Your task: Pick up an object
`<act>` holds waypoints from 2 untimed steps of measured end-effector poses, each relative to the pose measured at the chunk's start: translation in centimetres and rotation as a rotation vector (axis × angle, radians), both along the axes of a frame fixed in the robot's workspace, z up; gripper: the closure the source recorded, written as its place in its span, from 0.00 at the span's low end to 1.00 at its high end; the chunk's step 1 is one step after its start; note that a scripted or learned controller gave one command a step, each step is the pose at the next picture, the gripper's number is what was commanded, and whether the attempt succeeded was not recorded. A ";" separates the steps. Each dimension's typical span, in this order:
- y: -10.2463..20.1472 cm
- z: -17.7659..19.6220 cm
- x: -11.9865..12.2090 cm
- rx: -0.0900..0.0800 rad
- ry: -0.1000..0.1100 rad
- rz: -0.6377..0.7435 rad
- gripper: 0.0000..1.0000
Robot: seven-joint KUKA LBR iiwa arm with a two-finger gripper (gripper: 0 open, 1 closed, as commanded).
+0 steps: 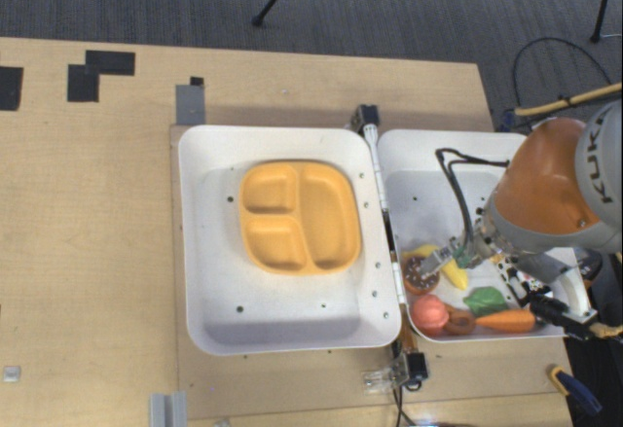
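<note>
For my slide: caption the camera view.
KUKA arm over right bin of toy food; yellow divided tray in left bin.

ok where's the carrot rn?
In the camera view the carrot lies in the right bin, along its near edge, just below the green piece and right of the pink ball.

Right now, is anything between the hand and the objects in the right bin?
Nothing visible blocks it. The hand is low in the right bin, just above the yellow piece, with the green piece and carrot alongside.
</note>
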State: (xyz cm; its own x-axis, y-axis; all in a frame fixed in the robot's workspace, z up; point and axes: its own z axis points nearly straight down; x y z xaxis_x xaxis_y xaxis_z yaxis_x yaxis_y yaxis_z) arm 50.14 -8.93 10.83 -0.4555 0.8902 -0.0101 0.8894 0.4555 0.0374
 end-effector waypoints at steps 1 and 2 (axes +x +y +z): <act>0.0 1.2 0.3 -0.002 -0.008 0.001 1.00; 0.0 1.2 0.3 -0.002 -0.008 0.001 0.00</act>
State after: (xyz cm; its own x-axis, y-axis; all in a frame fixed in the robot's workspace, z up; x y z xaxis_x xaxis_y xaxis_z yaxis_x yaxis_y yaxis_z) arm 50.41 -8.94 12.03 -0.4560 0.8899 -0.0151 0.8888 0.4562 0.0437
